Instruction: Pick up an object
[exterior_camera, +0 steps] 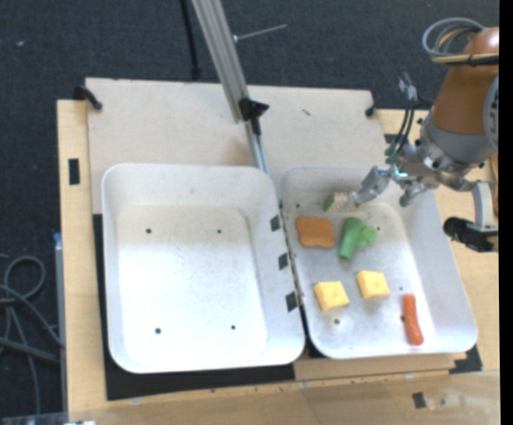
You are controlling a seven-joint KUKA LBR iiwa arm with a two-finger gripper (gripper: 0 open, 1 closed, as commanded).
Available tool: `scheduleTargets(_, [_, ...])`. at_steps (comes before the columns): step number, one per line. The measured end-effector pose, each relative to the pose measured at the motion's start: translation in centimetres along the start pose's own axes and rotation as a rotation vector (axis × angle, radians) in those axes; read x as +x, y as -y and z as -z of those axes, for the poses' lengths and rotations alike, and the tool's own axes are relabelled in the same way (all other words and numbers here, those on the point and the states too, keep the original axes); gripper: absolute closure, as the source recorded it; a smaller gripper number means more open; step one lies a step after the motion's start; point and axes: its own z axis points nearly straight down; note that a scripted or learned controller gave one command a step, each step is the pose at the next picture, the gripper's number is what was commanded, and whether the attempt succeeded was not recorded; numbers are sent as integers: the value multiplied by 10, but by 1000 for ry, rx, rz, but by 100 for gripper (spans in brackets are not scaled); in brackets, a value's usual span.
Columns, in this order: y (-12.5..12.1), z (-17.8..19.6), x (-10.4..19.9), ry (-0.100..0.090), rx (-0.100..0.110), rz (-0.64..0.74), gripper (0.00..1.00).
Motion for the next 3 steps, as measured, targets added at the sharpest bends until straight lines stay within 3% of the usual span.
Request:
scheduleTargets(1, [-1, 3, 0, 2, -5, 2, 0])
scheduleTargets(3, [2, -112, -3, 3, 1, -5, 0])
